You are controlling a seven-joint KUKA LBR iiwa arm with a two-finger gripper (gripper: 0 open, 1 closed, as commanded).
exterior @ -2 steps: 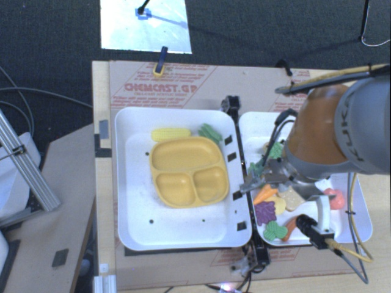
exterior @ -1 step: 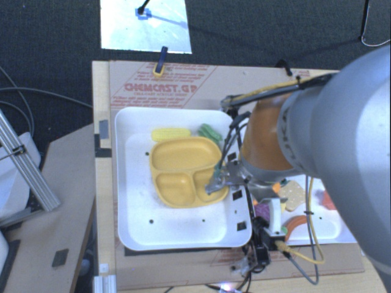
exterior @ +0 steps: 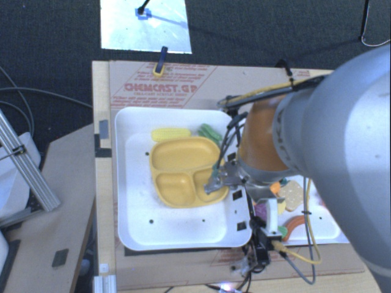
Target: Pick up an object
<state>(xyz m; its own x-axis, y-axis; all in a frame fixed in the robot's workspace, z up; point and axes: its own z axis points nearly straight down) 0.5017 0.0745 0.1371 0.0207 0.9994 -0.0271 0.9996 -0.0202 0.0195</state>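
A yellow divided plate (exterior: 182, 168) lies in the left white bin (exterior: 135, 182). A yellow banana-like piece (exterior: 170, 133) lies along the plate's far edge, and a green object (exterior: 210, 132) sits at its far right corner. My gripper (exterior: 215, 184) hangs low over the plate's right rim, below the orange band (exterior: 259, 139) of the arm. Its tips seem to touch the rim. The arm covers most of the right bin, where a pale round item (exterior: 292, 194), an orange piece (exterior: 294, 223) and a purple bit (exterior: 261, 211) show.
Brown cardboard (exterior: 165, 85) lies under both bins. A small blue-and-yellow clip (exterior: 160, 62) sits on its far edge, with a shiny sheet (exterior: 144, 16) behind. Cables hang from the wrist at the front (exterior: 287, 249). A metal frame (exterior: 24, 163) stands at the left.
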